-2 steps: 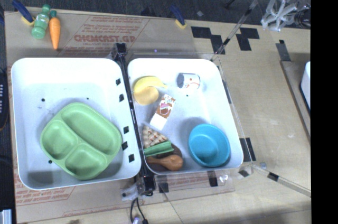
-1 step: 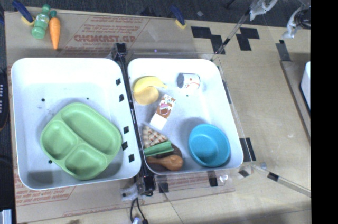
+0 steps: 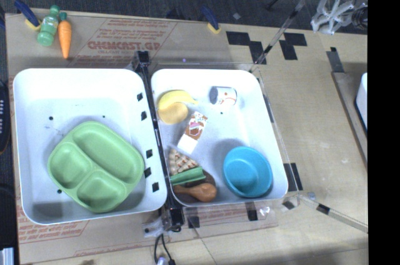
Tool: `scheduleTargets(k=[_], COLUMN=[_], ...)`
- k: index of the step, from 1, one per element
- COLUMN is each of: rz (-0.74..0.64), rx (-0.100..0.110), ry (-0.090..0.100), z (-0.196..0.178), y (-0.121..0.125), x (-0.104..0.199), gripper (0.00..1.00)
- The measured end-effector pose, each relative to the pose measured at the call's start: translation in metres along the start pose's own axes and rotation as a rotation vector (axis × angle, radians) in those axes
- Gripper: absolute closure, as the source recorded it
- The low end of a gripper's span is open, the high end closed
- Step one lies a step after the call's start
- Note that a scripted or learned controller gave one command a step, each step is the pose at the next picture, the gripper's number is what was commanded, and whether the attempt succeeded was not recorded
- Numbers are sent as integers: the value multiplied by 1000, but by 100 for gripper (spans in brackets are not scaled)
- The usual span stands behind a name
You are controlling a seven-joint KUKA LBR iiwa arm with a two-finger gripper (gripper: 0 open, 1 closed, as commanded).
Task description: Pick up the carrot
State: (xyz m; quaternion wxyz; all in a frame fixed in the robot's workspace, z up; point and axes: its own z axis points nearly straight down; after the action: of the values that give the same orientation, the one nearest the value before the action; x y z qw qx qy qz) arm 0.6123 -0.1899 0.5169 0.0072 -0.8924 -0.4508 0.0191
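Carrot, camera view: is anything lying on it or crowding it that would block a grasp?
Nothing lies on the carrot. It sits outside both bins on the bench, with a green bottle touching its left side.

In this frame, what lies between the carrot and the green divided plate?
In the camera view, the carrot lies outside the bins on the printed cardboard. Between it and the green divided plate come bare cardboard, the left bin's rim, then bare white bin floor.

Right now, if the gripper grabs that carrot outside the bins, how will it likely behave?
The carrot looks like a stiff plastic toy, probably light. Its tapered, rounded body may slip from the fingers or roll if nudged. It lies against the green bottle, which could get knocked.
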Motion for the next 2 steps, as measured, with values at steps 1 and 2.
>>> scheduleTargets(k=[1, 2], rz=[-1, 441], rx=[0, -13], ry=[0, 24], z=[0, 7], y=[0, -5], x=[0, -8], gripper=[0, 0])
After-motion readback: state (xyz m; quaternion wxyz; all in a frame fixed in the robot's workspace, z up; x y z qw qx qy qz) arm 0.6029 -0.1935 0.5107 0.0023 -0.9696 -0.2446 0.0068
